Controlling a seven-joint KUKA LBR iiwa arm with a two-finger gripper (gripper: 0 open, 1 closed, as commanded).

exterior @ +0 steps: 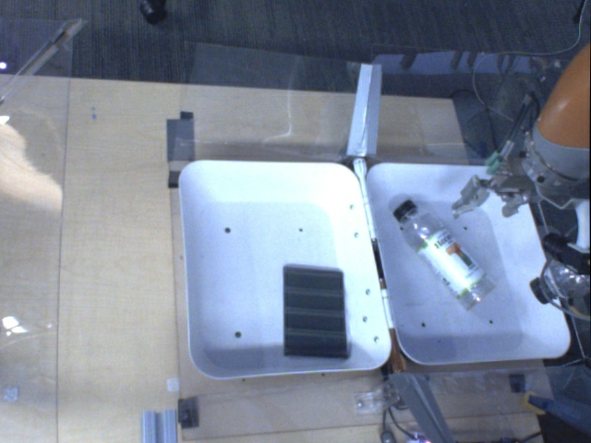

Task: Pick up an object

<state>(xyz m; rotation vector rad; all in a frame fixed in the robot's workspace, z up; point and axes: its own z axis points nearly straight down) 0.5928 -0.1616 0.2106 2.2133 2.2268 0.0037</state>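
A clear plastic bottle (443, 252) with a black cap and a green-and-white label lies slanted in the right bin (517, 340), cap toward the upper left. A black ribbed rectangular block (314, 310) lies flat in the left bin (231, 210), near its front. My gripper (490, 195) hangs over the right bin's upper right part, above and to the right of the bottle, with its two fingers spread apart and nothing between them. The orange band of the arm (565, 113) shows at the right edge.
A metal divider strip (363, 118) rises from the gap between the bins at the back. Cables and grey hardware (565, 280) crowd the right bin's right side. Wooden bench surface (102, 247) surrounds the bins on the left.
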